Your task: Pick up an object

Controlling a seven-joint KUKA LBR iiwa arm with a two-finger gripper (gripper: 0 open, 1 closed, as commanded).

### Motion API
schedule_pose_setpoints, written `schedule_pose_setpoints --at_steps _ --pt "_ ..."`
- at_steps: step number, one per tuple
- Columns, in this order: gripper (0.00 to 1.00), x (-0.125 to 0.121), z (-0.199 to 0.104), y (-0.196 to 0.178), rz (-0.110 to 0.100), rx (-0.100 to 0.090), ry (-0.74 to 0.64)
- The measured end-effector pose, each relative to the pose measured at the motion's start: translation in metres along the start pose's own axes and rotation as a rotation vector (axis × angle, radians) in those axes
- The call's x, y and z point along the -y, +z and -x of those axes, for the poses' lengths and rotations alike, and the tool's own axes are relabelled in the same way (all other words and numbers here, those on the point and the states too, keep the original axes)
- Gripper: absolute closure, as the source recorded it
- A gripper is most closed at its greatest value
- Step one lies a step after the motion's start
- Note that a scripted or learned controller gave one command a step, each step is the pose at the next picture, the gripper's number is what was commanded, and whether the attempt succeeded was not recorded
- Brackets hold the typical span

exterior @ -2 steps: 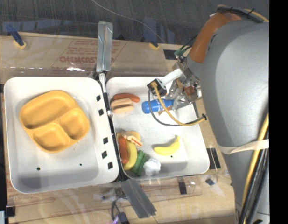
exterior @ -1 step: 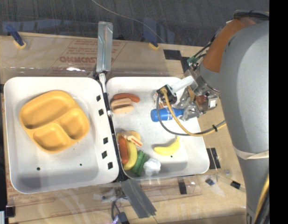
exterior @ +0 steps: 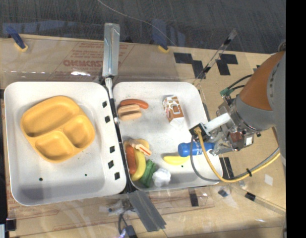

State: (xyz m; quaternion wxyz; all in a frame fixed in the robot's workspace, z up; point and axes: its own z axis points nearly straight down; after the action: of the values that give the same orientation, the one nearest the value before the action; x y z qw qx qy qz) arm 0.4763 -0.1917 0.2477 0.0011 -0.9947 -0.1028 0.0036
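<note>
My gripper [exterior: 215, 146] hangs over the right rim of the right bin [exterior: 157, 90], reaching in from the right. A blue bottle [exterior: 188, 148] lies on its side with its right end right at the gripper, touching or nearly so. Just below the bottle lies a small yellow banana-shaped piece [exterior: 173, 159]. A hot dog [exterior: 131, 109] rests in the bin's upper left part, and a small brown and white carton [exterior: 173, 108] stands near the top middle. A heap of toy food [exterior: 141, 163], red, yellow, green and white, sits in the lower left corner.
The left bin [exterior: 24, 182] holds a yellow divided plate [exterior: 57, 128]. A metal bar [exterior: 110, 53] runs up from the divider between the bins. A yellow cable [exterior: 207, 170] loops below the gripper over the right bin's lower right corner.
</note>
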Motion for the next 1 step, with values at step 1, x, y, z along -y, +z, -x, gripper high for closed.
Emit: schedule_pose_setpoints --at_steps 1 --pt "1.0 -0.0236 -0.111 0.0404 -0.003 0.004 -0.032"
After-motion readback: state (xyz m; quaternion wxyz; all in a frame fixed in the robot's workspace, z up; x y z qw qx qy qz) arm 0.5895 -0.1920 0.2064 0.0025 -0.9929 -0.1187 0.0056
